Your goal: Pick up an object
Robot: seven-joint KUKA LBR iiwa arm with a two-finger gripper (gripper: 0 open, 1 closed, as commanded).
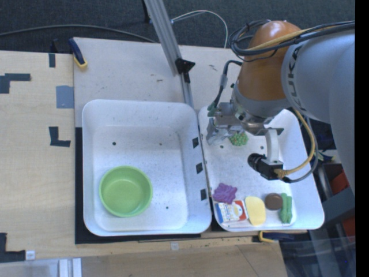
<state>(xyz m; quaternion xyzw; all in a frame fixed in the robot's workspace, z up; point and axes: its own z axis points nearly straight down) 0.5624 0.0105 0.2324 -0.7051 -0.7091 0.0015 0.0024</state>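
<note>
Pale wooden desk (34,154), dark floor at frame top. Tool (222,128) low in right bin (300,212), upper part; grip state unclear. Small green lump (238,138) just beside it, orientation unreadable.

Pale wooden desk (34,154) bearing two shallow white bins. The left bin (138,111) serves as landmark: the right bin (305,203) lies touching its right side; dark tape marks (56,136) lie to its left; a blue-and-yellow clamp (78,53) sits beyond its upper-left corner.
</note>
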